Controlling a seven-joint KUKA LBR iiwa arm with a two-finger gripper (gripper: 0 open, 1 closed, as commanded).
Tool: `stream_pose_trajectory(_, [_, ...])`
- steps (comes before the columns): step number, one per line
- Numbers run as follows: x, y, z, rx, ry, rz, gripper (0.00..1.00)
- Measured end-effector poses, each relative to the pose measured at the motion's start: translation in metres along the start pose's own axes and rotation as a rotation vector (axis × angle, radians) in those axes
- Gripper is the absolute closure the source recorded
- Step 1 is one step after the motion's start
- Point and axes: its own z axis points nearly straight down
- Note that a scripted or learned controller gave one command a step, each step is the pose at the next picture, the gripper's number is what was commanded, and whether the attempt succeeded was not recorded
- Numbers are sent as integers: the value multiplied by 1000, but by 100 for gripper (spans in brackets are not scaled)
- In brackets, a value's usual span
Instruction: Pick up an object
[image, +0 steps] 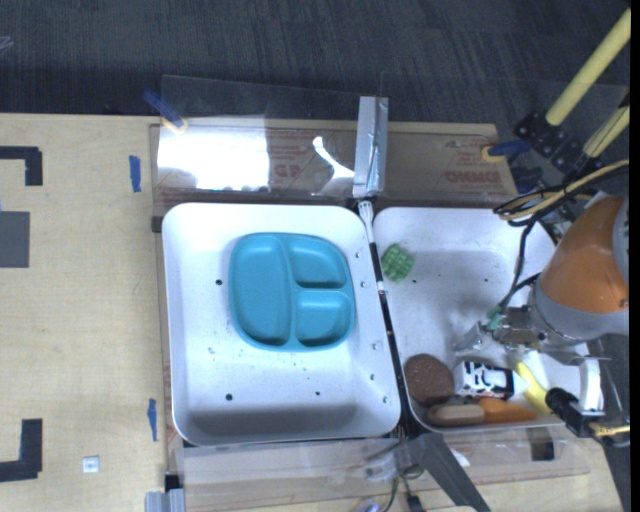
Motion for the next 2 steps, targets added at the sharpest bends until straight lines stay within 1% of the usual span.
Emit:
stream_pose_trajectory(1, [39,28,-28,5,2,323,0])
stream_pose_trajectory(2, [-53,-14,-51,6,-1,306,0])
